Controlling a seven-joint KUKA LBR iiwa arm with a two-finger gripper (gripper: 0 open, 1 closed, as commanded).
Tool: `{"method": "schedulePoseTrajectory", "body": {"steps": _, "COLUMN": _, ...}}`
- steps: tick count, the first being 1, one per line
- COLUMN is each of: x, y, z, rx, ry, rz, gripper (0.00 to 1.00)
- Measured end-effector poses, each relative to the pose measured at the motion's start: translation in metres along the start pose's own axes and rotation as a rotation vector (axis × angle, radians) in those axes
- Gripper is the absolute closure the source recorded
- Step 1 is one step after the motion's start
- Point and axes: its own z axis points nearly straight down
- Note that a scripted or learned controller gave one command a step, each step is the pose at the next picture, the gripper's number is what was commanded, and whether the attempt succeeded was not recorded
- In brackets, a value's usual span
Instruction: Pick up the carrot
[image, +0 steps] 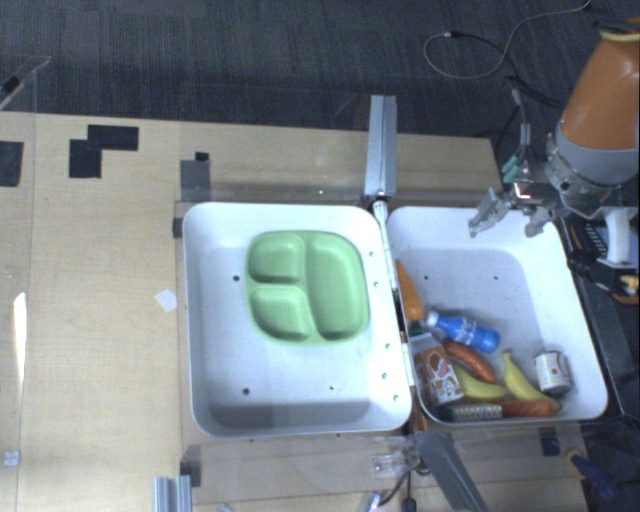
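Carrot (407, 292) lies in the right bin (560, 300), pressed along its left wall, long axis running roughly up-down the view, slightly tilted; orange, slim. Left side of it touches or nearly touches the wall beside the metal divider (381, 150) between bins, so little room on that flank; its right flank faces bare white floor. Lower tip ends near a blue-and-white bottle (464, 331), just beside. Below the bottle, clutter packs the bin's near corner: a red-orange pepper-like piece (470, 361), a printed packet (438, 375), a banana (522, 381), a small silver can (551, 372), a dark red item (510, 408) along the bottom wall; several touch each other. Upper half of the right bin is open floor, from the carrot's top end across to the far right wall. Gripper (512, 212) hangs over the bin's upper right rim, fingers spread apart, nothing between them. Grey wrist and orange band (605, 90) rise above it toward the view's upper right. Carrot sits well apart from the gripper, down and to the left of it, with bare floor between. Left bin (200, 330) holds a green divided tray (305, 285), centred, clear margins of white on all sides. Wooden bench (90, 300) surrounds both bins.
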Motion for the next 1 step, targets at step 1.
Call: {"method": "schedulePoseTrajectory", "body": {"steps": 1, "x": 0.0358, "y": 0.0456, "z": -0.105, "rx": -0.005, "ry": 0.0, "rz": -0.027, "gripper": 0.0}}
